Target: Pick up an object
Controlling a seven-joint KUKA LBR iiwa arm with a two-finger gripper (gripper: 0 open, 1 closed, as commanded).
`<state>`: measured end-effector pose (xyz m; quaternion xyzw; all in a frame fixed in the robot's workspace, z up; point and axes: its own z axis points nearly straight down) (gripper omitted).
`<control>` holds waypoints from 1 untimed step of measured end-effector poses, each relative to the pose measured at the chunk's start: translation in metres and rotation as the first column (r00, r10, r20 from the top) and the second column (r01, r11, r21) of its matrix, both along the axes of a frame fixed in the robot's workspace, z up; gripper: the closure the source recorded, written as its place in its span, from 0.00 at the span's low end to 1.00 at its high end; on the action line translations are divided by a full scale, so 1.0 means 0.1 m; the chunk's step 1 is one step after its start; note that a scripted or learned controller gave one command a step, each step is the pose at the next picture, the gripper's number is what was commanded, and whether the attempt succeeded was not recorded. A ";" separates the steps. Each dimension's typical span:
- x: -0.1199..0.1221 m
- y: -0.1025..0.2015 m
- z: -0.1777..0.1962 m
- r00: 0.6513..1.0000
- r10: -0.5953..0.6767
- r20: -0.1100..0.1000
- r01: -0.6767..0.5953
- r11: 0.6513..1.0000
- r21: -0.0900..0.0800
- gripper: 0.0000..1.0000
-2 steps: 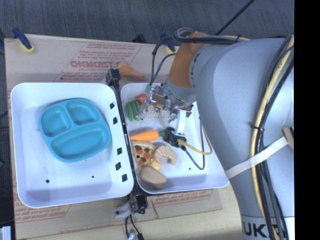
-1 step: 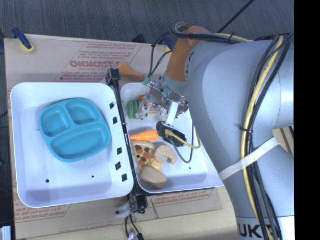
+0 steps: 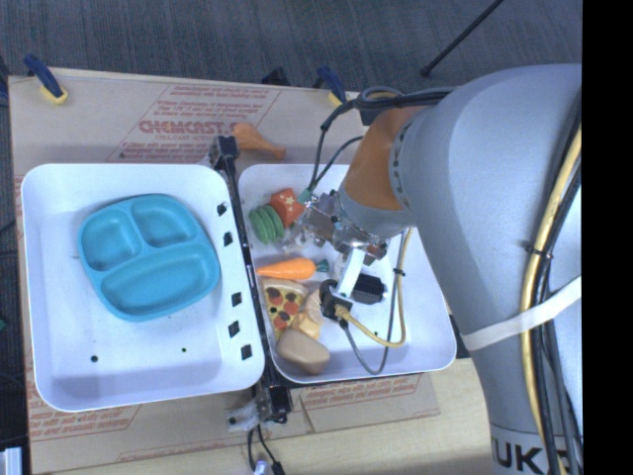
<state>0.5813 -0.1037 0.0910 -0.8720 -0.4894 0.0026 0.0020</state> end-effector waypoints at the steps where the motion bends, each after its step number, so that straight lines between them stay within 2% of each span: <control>1: 0.60 0.03 -0.04 0.997 0.058 -0.057 -0.058 0.998 0.009 0.00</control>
